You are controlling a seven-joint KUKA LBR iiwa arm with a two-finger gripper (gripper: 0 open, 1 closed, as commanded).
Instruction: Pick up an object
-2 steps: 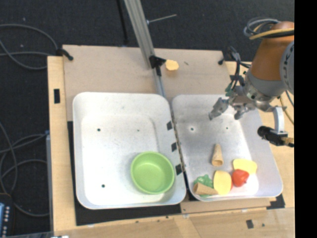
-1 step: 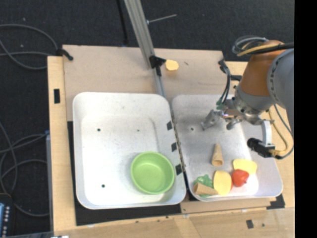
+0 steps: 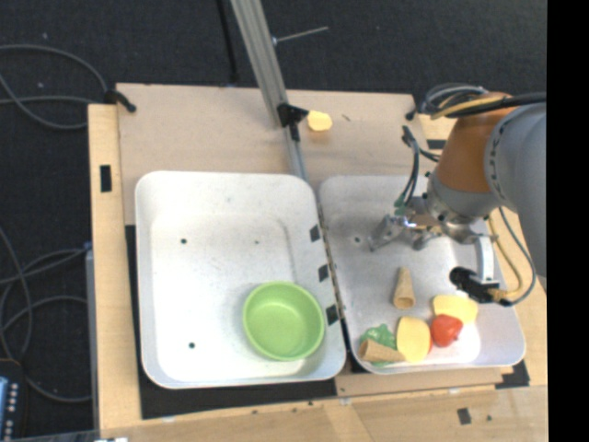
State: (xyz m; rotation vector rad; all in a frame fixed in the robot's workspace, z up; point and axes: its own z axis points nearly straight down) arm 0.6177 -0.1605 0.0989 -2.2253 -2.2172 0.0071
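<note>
There are two white bins: the left bin [image 3: 166,247] and the right bin [image 3: 354,210]. In the left bin I count one green bowl [image 3: 283,319]. In the right bin I count two tan cones, one standing free [image 3: 404,288] and one near the front wall [image 3: 375,348], one green leafy piece [image 3: 381,335], two yellow pieces [image 3: 414,337] [image 3: 456,308] and one red piece [image 3: 446,330], and on the bench behind the bins lies one more small yellow piece [image 3: 319,121].

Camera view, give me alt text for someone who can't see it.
The robot's hand hovers over the right bin, above a tan cone and small yellow, red and green toys clustered at the near edge. The left bin holds a green bowl.
</note>
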